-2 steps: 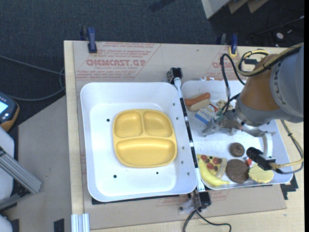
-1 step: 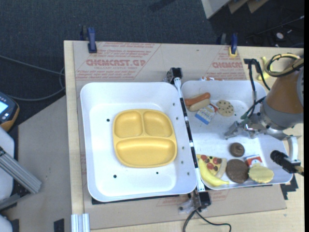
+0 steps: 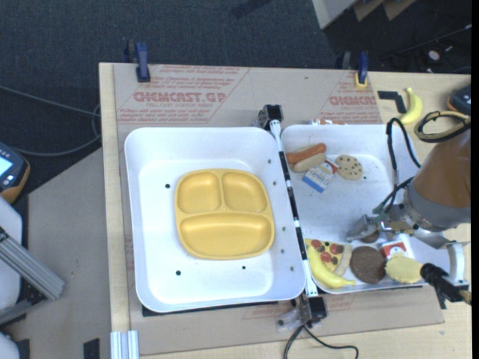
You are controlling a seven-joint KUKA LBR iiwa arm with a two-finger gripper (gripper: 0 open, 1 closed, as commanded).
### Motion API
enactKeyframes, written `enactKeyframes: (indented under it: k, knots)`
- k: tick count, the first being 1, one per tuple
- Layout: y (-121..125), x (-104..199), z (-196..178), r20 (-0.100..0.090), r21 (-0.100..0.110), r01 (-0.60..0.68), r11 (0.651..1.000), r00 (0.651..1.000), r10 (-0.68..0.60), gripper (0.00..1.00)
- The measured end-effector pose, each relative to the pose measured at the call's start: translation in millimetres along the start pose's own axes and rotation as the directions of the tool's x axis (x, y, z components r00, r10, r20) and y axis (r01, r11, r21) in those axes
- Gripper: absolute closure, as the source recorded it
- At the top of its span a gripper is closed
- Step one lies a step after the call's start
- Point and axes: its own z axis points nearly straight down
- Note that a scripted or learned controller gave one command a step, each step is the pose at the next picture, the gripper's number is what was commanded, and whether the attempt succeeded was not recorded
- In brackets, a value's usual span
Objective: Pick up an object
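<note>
Two shallow white plastic bins sit side by side on a tabletop (image 3: 112, 200) covered with brown printed cardboard. The left bin (image 3: 142, 200) holds a smooth yellow plate (image 3: 224, 214) with rounded corners, moulded into three compartments, two small at the far side and one wide at the near side.

The right bin (image 3: 359, 137) holds small toy foods. Near its far edge lie a glossy reddish hot dog (image 3: 307, 156), a round tan cookie (image 3: 349, 167) with dark chips, and between them a small flat white packet (image 3: 319, 178) with blue and red print. Along the near edge lie a wedge of pizza (image 3: 331, 252) with dark toppings, a curved yellow banana (image 3: 326, 272) just beside it, a flat round brown patty (image 3: 367, 264), and a lumpy pale yellow piece (image 3: 404, 269) touching the patty's right side.

The grey arm with its orange band reaches in from the right. The tool (image 3: 367, 230) hangs low over the right bin, just beyond the patty; whether it is parted or closed cannot be told, and nothing is seen caught in it.
</note>
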Motion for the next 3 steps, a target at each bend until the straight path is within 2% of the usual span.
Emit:
enactKeyframes:
  k: [1, 2, 3]
  knots:
    - [38, 30, -1, 0.004, -0.009, 0.008, 1.000, 1.000, -0.008, 0.00]
    - [8, -5, 0, 0.002, -0.003, -0.002, 1.000, 1.000, 0.002, 0.00]
    - [10, -2, -11, 0.002, -0.007, 0.003, 1.000, 1.000, -0.003, 1.00]
